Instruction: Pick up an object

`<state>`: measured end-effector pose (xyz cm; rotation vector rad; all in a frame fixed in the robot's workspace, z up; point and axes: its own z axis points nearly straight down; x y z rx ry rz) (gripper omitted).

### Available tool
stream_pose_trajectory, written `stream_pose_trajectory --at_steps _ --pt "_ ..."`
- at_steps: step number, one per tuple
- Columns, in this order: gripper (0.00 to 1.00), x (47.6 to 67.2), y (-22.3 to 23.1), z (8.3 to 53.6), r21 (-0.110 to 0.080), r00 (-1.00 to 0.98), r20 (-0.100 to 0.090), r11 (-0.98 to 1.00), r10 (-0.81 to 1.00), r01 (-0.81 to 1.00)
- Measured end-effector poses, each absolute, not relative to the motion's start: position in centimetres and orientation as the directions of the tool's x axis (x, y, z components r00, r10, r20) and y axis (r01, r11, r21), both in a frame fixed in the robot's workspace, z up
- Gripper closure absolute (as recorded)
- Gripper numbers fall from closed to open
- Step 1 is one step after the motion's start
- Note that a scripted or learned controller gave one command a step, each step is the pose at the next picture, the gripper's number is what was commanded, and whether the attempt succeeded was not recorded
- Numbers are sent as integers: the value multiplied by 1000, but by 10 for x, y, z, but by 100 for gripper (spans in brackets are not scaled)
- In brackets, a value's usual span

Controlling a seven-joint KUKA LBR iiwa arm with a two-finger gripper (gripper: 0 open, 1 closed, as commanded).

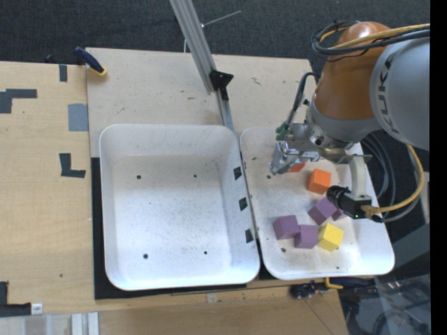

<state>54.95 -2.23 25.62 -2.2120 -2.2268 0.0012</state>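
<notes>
Gripper down in the right bin, going for a block.

The gripper (285, 160) sits low near the far side of the right bin (370, 260), a red-orange bit (297, 167) just beside it; whether it grips anything, I can't tell. Orange block (319, 181) lies near, purple blocks (286, 226) and a yellow one (331, 236) nearer the front. Looks like the grasp step; next comes a clean lift to prove it.

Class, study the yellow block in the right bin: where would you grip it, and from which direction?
Grip the yellow block across its two free faces, toward the bin's near and right rim, coming straight down from above. A purple block presses against its left side, so fingers closing left-to-right would probably snag there.
</notes>
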Motion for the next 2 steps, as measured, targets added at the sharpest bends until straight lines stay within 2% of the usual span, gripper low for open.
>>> stream_pose_trajectory --at_steps 1,2 --pt "100 542 34 260 -2 -8 2 8 1000 1000" --pt "100 536 95 244 -5 -8 1 8 1000 1000"
